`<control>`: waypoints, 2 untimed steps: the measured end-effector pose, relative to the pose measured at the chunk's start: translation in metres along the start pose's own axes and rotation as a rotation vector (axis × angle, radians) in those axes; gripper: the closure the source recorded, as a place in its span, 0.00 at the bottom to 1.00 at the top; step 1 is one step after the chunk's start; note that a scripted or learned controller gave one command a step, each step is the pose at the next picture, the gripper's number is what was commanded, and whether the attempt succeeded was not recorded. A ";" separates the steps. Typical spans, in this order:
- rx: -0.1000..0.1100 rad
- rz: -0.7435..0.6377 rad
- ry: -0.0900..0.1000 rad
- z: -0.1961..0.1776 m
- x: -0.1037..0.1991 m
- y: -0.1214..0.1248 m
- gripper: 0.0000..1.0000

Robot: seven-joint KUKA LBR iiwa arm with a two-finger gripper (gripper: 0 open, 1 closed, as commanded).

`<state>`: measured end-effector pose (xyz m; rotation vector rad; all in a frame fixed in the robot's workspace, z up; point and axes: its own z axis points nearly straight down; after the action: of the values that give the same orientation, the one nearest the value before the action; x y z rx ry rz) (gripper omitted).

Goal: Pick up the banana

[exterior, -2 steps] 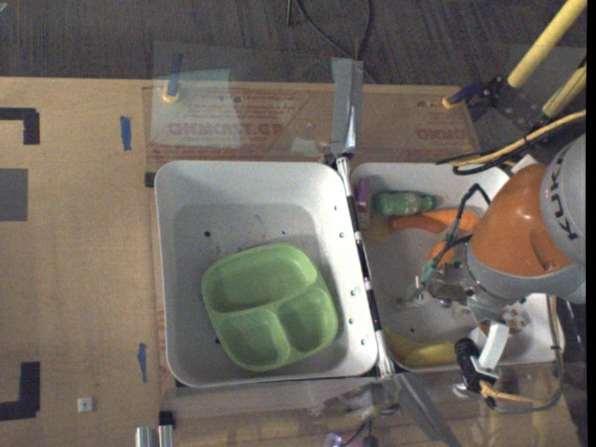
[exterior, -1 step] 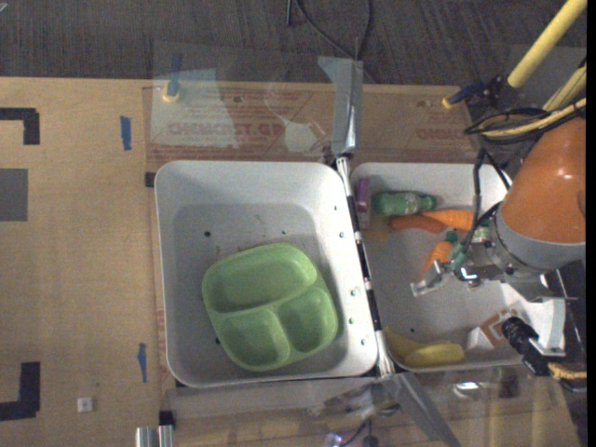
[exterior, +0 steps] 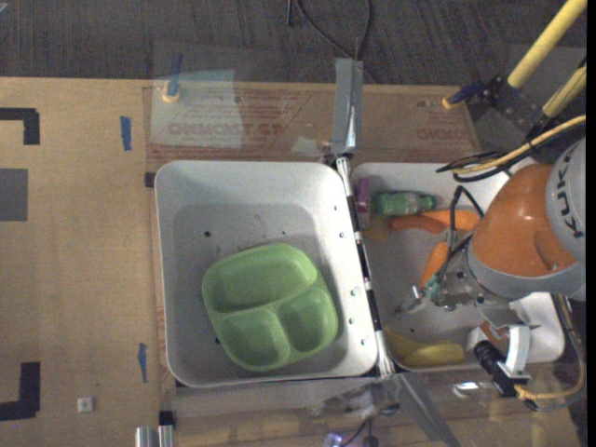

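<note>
Glossy green plastic tray (exterior: 270, 317), smooth white plastic bins (exterior: 177, 250), matt wooden bench (exterior: 74, 277), smooth-skinned yellow banana (exterior: 430, 353).

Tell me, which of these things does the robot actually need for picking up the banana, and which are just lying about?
Needed for the job:
banana, at the right bin's near edge
gripper, above the right bin

Just lying about:
green divided tray in the left bin
green bottle
orange carrot-like pieces

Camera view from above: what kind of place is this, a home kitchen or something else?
Probably a robot lab test bench, not a kitchen. Two white bins, left and right, sit on a taped board, a grey-and-orange arm reaches in, and toy-like items such as a green divided plate and banana lie inside.
</note>
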<state>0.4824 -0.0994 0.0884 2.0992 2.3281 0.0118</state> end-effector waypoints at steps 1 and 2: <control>0.000 0.001 -0.001 0.000 -0.001 0.000 0.00; 0.000 0.001 -0.001 0.000 -0.001 0.000 0.00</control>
<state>0.4823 -0.1002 0.0883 2.1004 2.3259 0.0115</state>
